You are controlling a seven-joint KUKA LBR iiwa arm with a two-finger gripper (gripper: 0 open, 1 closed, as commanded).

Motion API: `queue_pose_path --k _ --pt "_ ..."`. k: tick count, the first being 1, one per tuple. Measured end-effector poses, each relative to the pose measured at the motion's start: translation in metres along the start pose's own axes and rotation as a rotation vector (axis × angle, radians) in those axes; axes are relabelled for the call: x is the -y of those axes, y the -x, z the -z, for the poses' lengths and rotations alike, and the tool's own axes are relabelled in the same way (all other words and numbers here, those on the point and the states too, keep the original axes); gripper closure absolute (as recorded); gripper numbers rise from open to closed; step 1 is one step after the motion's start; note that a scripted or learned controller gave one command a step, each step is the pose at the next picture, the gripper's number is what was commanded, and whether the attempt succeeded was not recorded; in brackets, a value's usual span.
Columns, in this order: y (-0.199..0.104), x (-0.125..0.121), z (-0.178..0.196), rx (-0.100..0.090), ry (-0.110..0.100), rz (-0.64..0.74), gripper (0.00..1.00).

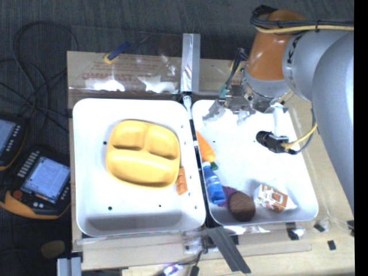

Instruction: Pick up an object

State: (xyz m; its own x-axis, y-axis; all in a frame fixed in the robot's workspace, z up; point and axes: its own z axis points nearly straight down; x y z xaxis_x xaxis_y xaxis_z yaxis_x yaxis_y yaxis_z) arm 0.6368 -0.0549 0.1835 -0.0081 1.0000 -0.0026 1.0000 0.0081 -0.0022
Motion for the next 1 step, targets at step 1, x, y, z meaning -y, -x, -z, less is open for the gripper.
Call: queue_pose_path --k 1 --pt "-0.0056 0.0829 -0.0004 -0.004 0.0 0.191 0.0"
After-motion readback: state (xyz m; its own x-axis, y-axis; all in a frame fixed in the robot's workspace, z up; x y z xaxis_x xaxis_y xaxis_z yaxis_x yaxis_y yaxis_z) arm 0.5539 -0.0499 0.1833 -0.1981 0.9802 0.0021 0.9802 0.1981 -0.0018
